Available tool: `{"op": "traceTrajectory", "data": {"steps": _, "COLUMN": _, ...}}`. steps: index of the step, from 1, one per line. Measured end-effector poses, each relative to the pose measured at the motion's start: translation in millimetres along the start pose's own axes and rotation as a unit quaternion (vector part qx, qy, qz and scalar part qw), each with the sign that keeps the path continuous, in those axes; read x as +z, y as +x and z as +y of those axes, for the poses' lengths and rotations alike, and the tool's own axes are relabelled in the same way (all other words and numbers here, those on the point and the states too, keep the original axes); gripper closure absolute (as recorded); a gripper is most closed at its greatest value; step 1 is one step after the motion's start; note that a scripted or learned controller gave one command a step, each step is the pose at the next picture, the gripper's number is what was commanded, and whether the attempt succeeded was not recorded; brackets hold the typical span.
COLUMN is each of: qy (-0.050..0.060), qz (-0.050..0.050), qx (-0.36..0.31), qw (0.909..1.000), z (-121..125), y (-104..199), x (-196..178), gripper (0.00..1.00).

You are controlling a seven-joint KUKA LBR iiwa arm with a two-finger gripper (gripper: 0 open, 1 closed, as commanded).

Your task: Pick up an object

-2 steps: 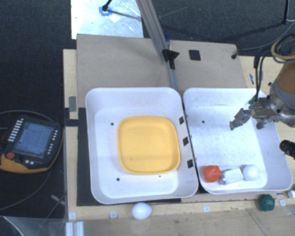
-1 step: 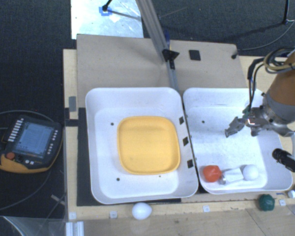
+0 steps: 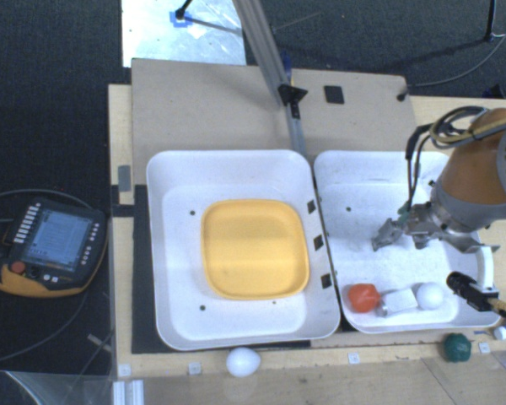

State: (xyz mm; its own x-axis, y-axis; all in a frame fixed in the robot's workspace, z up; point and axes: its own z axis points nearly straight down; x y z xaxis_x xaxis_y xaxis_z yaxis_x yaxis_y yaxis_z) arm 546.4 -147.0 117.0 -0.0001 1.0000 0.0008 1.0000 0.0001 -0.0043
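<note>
Three small objects, red (image 3: 362,297), white block (image 3: 396,301), white ball (image 3: 429,294), lie along the right bin's (image 3: 354,184) front edge, just below the gripper (image 3: 396,231).

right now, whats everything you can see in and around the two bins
bins: 2, white, side by side on the bench
plate: 1, yellow, middle of the left bin
red object: 1, red, near edge of the right bin
white block: 1, white, right bin beside the red object
white ball: 1, white, right bin beside the block
egg-shaped object: 1, white, bench below the left bin
green ball: 1, dark green, bench below the right bin
pendant: 1, orange and grey, floor left
arm: 1, grey and orange, over the right bin
gripper: 1, grey, over the right bin
</note>
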Motion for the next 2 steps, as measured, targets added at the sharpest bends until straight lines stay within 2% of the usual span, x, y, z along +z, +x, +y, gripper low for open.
{"op": "traceTrajectory", "data": {"steps": 1, "qy": -0.003, "qz": -0.001, "qx": 0.000, "qw": 1.0000, "z": 2, "y": 0, "x": -13, "gripper": 1.00}}
{"op": "traceTrajectory", "data": {"steps": 2, "qy": -0.005, "qz": -0.001, "qx": 0.000, "qw": 1.0000, "z": -7, "y": -2, "x": -66, "gripper": 1.00}}
